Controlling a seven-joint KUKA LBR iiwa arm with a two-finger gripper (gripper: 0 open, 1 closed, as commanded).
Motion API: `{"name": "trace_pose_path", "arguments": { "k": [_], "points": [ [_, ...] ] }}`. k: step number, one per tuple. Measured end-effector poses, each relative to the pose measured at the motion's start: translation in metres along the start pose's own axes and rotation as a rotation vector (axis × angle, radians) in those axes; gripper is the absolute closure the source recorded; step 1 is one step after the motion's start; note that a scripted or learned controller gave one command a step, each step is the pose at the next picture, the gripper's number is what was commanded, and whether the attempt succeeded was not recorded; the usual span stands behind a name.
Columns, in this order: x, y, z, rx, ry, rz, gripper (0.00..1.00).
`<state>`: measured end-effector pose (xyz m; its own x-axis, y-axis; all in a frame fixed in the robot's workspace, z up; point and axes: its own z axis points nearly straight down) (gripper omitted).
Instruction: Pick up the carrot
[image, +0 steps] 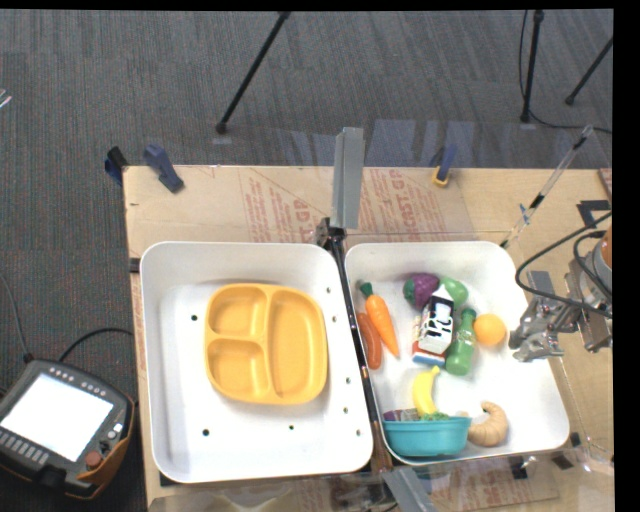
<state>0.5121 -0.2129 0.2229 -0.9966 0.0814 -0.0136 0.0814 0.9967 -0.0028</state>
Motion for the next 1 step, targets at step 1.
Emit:
{"name": "trace_pose_path", "arguments": {
  "k": [1],
  "points": [
    [0.0183,-0.0012,-0.1615,0.0,-0.001,-0.177,1.0]
  ]
}}
